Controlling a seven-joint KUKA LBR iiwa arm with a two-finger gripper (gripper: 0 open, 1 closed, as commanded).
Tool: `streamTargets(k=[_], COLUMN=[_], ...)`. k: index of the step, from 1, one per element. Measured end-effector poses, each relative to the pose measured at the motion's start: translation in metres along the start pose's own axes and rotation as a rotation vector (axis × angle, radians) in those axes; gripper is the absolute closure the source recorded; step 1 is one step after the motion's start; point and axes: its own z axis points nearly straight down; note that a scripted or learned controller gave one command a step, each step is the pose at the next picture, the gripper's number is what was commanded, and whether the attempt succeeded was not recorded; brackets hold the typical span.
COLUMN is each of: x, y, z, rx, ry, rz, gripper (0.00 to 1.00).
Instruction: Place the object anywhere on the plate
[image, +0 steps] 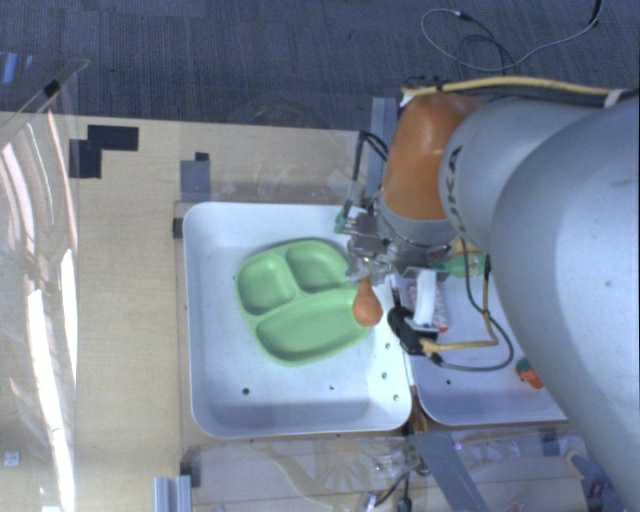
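Note:
A green plate (290, 300) with three compartments lies in the left white bin (215, 390). My gripper (364, 272) hangs over the plate's right edge, reaching in from the right under the orange wrist band. A small orange pear-shaped object (366, 306) hangs directly below the fingers, its narrow top between them, its round bottom over the plate's right rim. The gripper is shut on this orange object.
The right bin (500, 405) holds a white-and-red packet (428, 300), a green item (462, 266) and a small orange piece (529, 378). A black and yellow cable (455, 345) loops over it. The big grey arm covers most of the right side.

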Motion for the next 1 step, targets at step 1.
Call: streamTargets(k=[1], x=[-0.0002], y=[0.0001], z=[-0.0002], rx=[0.0], ry=[0.0], rz=[0.0], gripper=[0.0])
